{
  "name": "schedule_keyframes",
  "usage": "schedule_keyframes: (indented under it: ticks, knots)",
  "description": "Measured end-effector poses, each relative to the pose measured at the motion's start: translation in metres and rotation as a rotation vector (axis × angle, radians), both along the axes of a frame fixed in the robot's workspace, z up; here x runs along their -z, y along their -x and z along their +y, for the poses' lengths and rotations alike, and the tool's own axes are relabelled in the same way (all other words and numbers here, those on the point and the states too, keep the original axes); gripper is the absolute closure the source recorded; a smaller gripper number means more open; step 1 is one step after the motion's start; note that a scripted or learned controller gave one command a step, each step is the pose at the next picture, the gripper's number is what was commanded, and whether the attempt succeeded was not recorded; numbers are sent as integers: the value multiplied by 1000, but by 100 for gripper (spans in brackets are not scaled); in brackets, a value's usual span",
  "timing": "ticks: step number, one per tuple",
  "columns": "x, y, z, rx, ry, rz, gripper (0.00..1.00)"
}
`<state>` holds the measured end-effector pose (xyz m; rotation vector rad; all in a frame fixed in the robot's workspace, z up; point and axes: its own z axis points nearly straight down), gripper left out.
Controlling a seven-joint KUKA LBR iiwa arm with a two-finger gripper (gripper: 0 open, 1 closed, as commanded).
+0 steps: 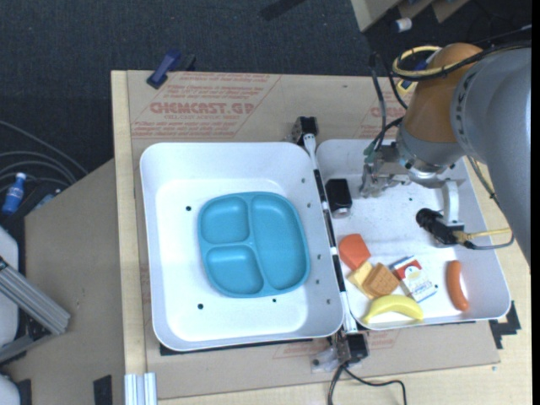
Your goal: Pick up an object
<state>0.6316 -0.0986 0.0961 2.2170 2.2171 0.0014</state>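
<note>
- Over the back part of the right bin (396, 218), the hand (374, 178) points down from the grey arm (498, 116), under the orange band (434, 99).
- I cannot tell whether the hand is released or clenched, and nothing can be seen in its grasp.
- Nearest to the hand is a small black object (337, 195). It lies just beside the hand on its left in the view, against the left wall of the right bin.
- An orange block (354, 248) lies nearer to the camera than the hand, close to the same wall and apart from the hand.
- A tan cracker-like piece (380, 278) lies just in front of the orange block, and a yellow banana (393, 310) lies at the front wall of the bin, touching or almost touching the tan piece.
- A small carton (416, 280) in red, white and blue lies just to the right of the tan piece.
- An orange-red sausage (456, 285) lies near the right wall, well apart from the hand.
- The left bin (169, 226) holds a blue plate (253, 243) with three compartments, near its middle.
- Both bins stand side by side on the table (211, 108).
</note>
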Motion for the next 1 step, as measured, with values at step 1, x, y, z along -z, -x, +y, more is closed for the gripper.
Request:
schedule_keyframes:
  ticks: [1]
  knots:
    - [0, 0, 0, 0, 0, 0, 0]
